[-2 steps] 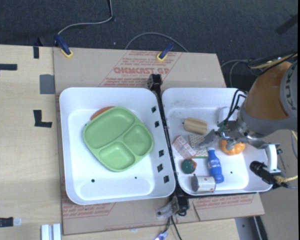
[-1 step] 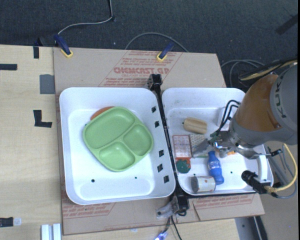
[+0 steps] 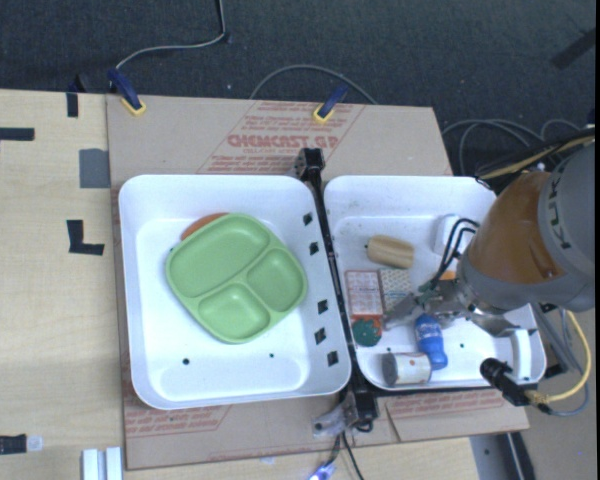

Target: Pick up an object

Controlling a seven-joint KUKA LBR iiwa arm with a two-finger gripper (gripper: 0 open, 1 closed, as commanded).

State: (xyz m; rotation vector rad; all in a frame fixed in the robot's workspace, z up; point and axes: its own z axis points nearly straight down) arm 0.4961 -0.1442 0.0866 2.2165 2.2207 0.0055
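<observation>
The gripper (image 3: 405,308) reaches low into the right bin (image 3: 400,193) at the lower right of the frame, its tip above a patterned card (image 3: 364,293), and I cannot tell its state. Around it lie a tan cylinder (image 3: 391,252), a blue bottle (image 3: 430,340), a grey can (image 3: 405,368) and a small green and red object (image 3: 366,330). The left bin (image 3: 145,268) holds a green divided tray (image 3: 237,277) lying over an orange object (image 3: 202,224).

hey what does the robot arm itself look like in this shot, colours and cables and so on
The arm is a bulky rounded grey body with a wide orange band. Its gripper is slim dark grey metal. Black cables loop beside the wrist, and a yellow cable trails near the base.
</observation>
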